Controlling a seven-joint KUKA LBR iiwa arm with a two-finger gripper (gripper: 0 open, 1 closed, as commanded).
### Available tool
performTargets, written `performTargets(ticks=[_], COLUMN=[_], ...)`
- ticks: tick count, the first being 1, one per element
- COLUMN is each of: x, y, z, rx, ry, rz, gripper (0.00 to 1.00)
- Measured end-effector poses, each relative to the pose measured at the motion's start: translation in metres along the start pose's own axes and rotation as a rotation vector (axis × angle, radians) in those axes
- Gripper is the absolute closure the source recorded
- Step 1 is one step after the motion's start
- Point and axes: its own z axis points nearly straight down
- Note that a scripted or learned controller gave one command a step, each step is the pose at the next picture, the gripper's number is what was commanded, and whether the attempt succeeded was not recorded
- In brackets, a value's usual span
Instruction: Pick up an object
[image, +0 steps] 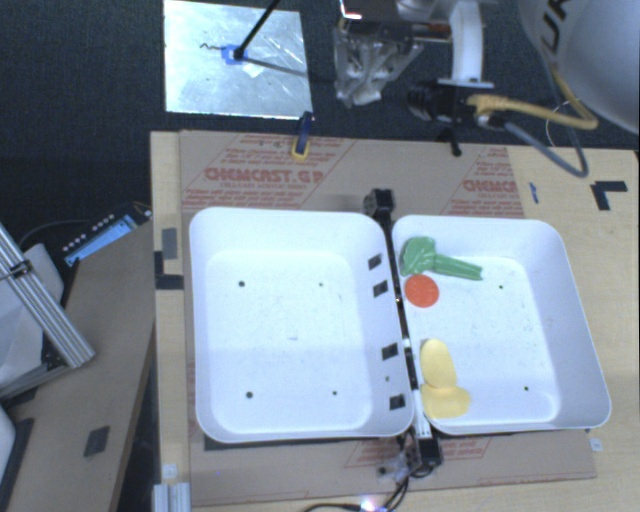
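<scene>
The right bin (560, 300) holds three things along its left side: a green toy (432, 259) at the top, an orange-red disc (421, 291) just below it, and a yellow lumpy piece (440, 378) near the front left corner. My gripper (362, 78) hangs high at the top of the view, well above and behind both bins, with nothing between its fingers that I can make out.
The left bin (285, 320) sits beside the right one, joined by black clips along the middle wall (388, 320). A shiny metal sheet (235, 55) lies at the back left. Yellow and grey cables (530, 115) trail from the arm at the top right.
</scene>
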Motion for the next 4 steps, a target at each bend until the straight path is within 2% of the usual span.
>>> performTargets(ticks=[1, 2, 3, 4], x=[-0.046, 0.04, 0.046, 0.046], y=[0.01, 0.02, 0.007, 0.008], z=[-0.009, 0.054, -0.012, -0.021], rx=[-0.003, 0.003, -0.006, -0.004], ry=[-0.001, 0.001, 0.002, 0.002], rz=[0.001, -0.011, -0.006, -0.008], gripper=[1.0, 1.0, 1.0, 1.0])
